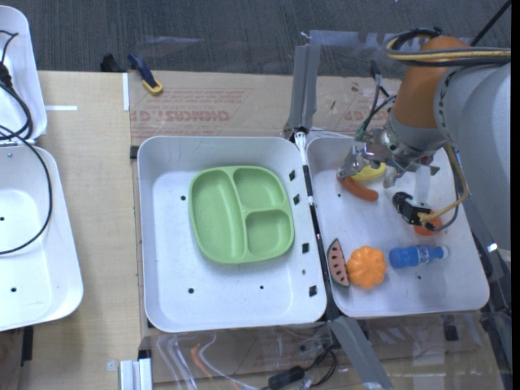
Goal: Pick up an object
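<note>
My gripper [363,162] is low over the back of the right bin [404,301], under the orange-banded wrist. A small yellow object [374,171] lies right at the gripper, partly hidden by it, and I cannot see whether it is held. Just in front of it lies an orange sausage-shaped piece [360,189]. Nearer the front of the same bin are a watermelon slice [338,263], an orange pumpkin [366,266] and a blue bottle [417,256]. A small red-orange object [425,230] peeks out at the right side.
The left bin [162,287] holds a green divided plate [241,213] in its middle. A raised divider wall [309,210] separates the two bins. A white tub [32,242] with a black cable stands at the far left of the bench.
</note>
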You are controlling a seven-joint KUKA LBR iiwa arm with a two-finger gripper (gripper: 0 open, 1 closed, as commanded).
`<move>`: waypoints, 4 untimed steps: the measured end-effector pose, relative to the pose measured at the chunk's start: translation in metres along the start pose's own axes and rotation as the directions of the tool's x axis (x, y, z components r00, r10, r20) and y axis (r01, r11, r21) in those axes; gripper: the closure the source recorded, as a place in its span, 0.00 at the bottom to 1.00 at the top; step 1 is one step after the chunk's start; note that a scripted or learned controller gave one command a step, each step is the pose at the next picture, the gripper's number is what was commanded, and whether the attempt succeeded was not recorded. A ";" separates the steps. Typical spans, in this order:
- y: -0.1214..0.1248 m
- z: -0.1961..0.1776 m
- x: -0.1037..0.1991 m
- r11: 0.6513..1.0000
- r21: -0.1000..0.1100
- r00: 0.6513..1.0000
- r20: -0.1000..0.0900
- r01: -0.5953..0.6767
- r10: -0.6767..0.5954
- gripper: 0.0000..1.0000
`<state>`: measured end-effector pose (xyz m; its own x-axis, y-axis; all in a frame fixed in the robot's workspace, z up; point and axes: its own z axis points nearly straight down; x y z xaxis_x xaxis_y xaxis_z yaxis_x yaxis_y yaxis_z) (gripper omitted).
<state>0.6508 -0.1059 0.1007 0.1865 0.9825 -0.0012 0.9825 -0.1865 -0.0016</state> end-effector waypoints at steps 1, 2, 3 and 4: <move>0.001 -0.010 0.000 1.000 -0.001 1.000 0.001 0.002 -0.002 1.00; 0.001 -0.010 0.000 1.000 -0.001 1.000 0.001 0.002 -0.002 0.00; 0.001 -0.019 -0.001 1.000 -0.002 1.000 0.002 0.002 -0.002 1.00; 0.001 -0.019 -0.001 1.000 -0.001 1.000 0.002 0.003 -0.003 0.00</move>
<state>0.6515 -0.1070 0.1198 0.1838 0.9830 -0.0028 0.9830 -0.1838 -0.0003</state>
